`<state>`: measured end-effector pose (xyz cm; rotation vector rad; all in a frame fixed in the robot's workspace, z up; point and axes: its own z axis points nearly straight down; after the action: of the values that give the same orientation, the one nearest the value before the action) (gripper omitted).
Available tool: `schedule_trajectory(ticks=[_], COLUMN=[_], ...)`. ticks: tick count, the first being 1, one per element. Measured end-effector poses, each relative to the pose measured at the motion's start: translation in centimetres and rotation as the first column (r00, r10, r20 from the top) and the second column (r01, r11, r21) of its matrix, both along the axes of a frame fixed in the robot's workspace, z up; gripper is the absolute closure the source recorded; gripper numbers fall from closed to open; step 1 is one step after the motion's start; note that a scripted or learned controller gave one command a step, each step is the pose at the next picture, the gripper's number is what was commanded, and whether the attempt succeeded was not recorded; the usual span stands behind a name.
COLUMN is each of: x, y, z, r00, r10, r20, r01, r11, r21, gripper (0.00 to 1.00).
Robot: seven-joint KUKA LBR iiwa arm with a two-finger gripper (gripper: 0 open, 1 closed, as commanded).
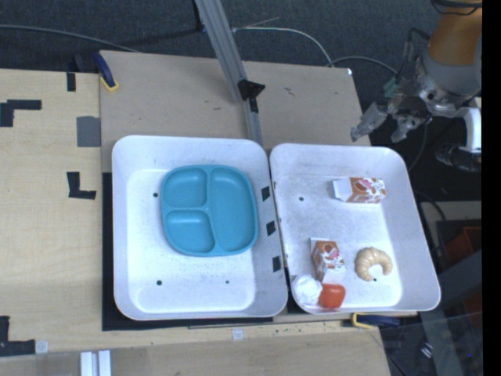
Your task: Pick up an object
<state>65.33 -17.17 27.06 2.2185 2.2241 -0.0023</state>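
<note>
Near edge of right bin [415,233]: glossy red tomato-like piece [332,295] touching a white lump [308,290], small printed carton [326,258], matte tan croissant [373,262]. Farther in, another carton [359,189] lies flat. Left bin [129,233] holds a smooth teal divided plate [210,210]. Upper right, hand [383,124] spread open, holding nothing, over the counter [172,92] outside the bin. Nothing picked yet; approach and grasp both remain.
</note>
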Motion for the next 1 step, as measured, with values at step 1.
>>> schedule_trajectory(ticks=[1], x=[-0.01], y=[-0.02], z=[0.00], r00=[1.000], r10=[0.000], r20=[0.000], r01=[0.000], r11=[1.000], r21=[-0.001], gripper=[0.00])
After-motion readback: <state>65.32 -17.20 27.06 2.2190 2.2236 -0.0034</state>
